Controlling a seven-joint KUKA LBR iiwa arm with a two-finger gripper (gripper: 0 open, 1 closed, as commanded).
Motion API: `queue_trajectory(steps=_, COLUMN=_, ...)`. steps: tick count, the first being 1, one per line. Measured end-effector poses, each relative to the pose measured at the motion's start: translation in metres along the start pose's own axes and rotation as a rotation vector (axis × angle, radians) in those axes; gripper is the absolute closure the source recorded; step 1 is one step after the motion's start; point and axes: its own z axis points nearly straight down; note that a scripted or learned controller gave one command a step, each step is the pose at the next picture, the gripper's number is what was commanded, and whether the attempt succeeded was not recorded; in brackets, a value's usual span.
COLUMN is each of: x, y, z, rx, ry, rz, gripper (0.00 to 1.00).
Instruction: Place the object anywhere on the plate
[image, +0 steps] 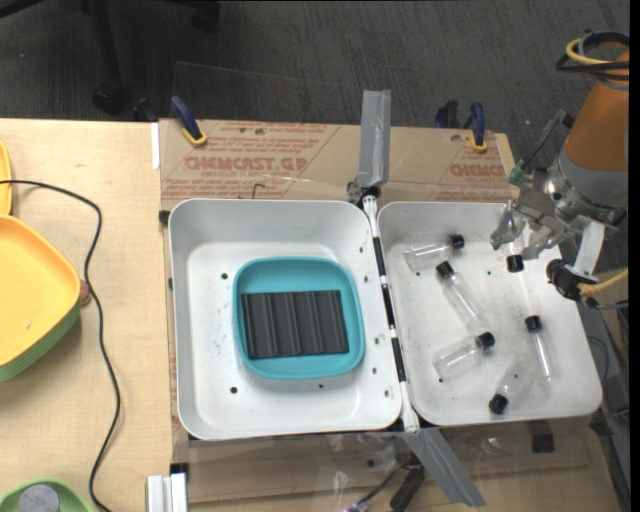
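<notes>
A teal plate (297, 318) with a dark ribbed centre lies in the left white bin (195, 300). Several clear vials with black caps are scattered in the right bin (420, 395): one near the back (433, 250), one slanted at the middle (460, 295), one lower down (458, 354), others toward the right (540, 352) and the front (503, 393). My gripper (515, 238) hangs over the right bin's back right corner, just above a black cap (514, 263). Nothing can be seen held.
A cardboard sheet (250, 160) with blue clamps lies behind the bins. Yellow and green dishes (30, 300) and a black cable (100, 300) rest on the wooden table to the left. A metal divider (375, 140) stands between the bins at the back.
</notes>
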Motion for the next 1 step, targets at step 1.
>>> queue_trajectory(steps=1, x=0.0, y=0.0001, z=-0.0002, rx=0.0, ry=0.0, rz=0.0, gripper=0.0)
